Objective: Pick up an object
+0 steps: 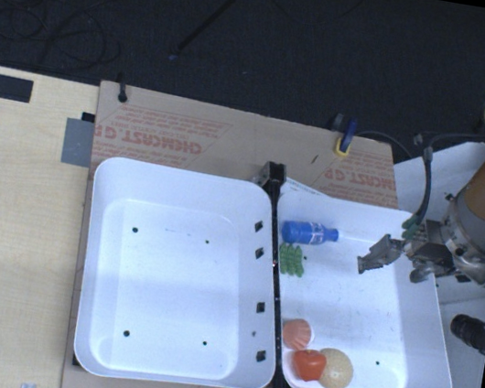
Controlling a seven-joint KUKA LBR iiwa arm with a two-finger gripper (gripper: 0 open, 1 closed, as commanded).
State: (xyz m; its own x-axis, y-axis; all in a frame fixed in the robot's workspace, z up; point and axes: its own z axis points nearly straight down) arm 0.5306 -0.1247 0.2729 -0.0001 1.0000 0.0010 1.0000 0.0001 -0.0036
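Pincer (398,260) hangs over right bin (418,359) upper edge, fingers spread, gripping nothing. Blue bottle (309,234) and green object (292,261) sit near the divider. Orange (297,333), red (309,365), pale yellow (336,369) round items cluster at front corner, touching; exact kinds unclear.

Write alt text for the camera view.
A grey robot arm's gripper hovers over the right white bin, which holds a blue bottle, a green toy and three round fruits. The left white bin sits alongside.
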